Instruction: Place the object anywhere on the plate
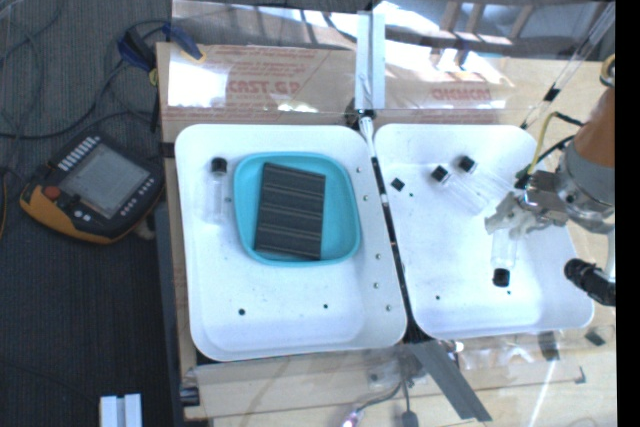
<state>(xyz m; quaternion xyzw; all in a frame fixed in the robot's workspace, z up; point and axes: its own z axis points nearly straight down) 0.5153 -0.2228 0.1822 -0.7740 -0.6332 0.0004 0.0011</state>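
**Pincer over the right bin, dark block lying on the blue plate**

The pincer [512, 218] hangs over the right bin [480, 315], near its right wall, at the end of the grey arm [592, 177]. Whether its fingers are apart or together cannot be told; they read as pale, blurred metal against the white plastic.

Just below the pincer a clear vial with a black cap [501, 267] lies on the bin floor, cap end toward the near wall. Up and to the left of the pincer lie two more clear vials with black caps [452, 181], close to each other, their transparent bodies hard to separate from the white floor. Further left, a small black piece [397, 184] sits near the divider between the bins.

Both bins are shallow, smooth white plastic trays with rounded corners, side by side on the pale wooden counter [300, 75].

Well to the left of the pincer, in the left bin [300, 325], rests the plate [246, 215]: a turquoise, rounded-square dish with a raised rim. On it lies the dark grey rectangular block [291, 211], flat, with fine ridged stripes across its top. Another clear vial with a black cap [217, 187] lies just beyond the plate's left rim.
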